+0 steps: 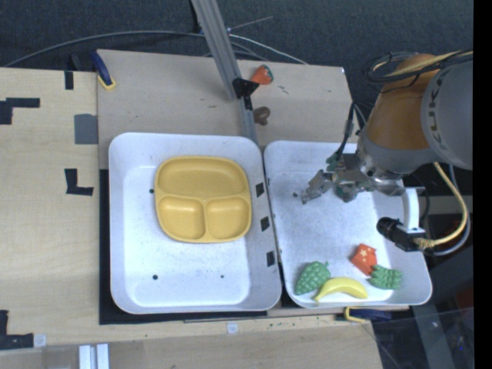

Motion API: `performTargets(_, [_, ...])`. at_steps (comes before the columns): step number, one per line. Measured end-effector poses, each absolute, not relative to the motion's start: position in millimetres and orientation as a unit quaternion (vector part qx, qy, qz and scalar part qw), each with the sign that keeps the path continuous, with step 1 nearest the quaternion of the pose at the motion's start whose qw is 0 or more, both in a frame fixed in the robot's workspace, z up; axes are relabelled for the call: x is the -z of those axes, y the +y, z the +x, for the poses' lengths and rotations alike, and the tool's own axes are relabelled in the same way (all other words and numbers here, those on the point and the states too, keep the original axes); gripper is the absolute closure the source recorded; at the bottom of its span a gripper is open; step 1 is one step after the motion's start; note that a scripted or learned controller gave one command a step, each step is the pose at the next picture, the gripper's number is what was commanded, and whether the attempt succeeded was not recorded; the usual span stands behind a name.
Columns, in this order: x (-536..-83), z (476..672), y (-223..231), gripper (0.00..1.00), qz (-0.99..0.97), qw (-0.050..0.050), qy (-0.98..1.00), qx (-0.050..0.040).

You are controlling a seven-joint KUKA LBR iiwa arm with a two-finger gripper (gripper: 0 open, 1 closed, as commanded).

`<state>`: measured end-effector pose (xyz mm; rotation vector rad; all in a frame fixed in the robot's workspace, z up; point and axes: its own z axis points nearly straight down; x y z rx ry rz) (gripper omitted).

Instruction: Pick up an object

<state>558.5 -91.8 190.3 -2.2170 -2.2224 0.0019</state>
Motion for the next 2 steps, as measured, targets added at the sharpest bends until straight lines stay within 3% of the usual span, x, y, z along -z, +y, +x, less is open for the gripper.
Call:
performTargets(1, [-190,558.5,-92,0.0,-0.706,0.001,-0.708,-0.0006])
performTargets(2, [-127,553.8,-96,0.0,-0.707,0.003,-0.707,-0.0031])
